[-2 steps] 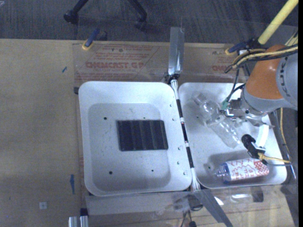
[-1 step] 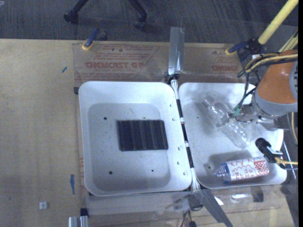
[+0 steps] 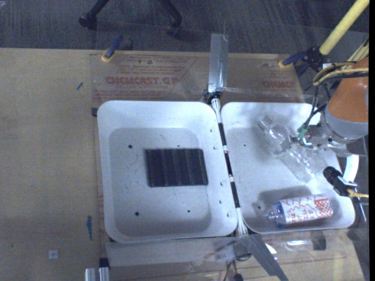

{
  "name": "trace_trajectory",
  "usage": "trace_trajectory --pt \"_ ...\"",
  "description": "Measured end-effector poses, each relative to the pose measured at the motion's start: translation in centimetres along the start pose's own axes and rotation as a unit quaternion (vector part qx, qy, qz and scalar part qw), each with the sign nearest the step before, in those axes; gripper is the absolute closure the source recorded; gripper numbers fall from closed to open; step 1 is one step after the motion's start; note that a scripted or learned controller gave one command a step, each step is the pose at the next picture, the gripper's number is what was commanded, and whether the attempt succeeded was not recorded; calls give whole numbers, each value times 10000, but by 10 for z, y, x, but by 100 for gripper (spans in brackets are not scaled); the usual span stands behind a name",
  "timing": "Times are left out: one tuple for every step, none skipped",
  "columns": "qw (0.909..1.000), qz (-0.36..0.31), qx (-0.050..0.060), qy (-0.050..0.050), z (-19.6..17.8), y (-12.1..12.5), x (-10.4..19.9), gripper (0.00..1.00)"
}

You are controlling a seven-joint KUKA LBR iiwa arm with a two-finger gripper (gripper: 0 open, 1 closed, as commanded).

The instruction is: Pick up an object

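One bottle (image 3: pixel 302 210), one dark grate (image 3: pixel 176 167), two bins (image 3: pixel 111 174).

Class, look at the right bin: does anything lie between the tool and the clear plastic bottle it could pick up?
Nothing visible does. The tool sits directly at the clear plastic bottle in the right bin. The labelled bottle lies apart, nearer the front wall.

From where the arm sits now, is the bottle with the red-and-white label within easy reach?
Probably yes. The labelled bottle lies on its side at the near edge of the right bin, with nothing on top of it. The gripper is over the same bin, beside a clear plastic bottle.
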State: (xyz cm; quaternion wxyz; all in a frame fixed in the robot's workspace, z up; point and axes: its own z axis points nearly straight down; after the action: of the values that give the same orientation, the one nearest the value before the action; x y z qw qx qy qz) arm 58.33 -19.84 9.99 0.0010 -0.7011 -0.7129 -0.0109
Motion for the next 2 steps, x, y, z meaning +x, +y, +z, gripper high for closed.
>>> trace_trajectory --pt "9997 -219 54 -77 -32 -26 -22 0" --pt "10000 -8 33 -71 9 -28 -6 0"
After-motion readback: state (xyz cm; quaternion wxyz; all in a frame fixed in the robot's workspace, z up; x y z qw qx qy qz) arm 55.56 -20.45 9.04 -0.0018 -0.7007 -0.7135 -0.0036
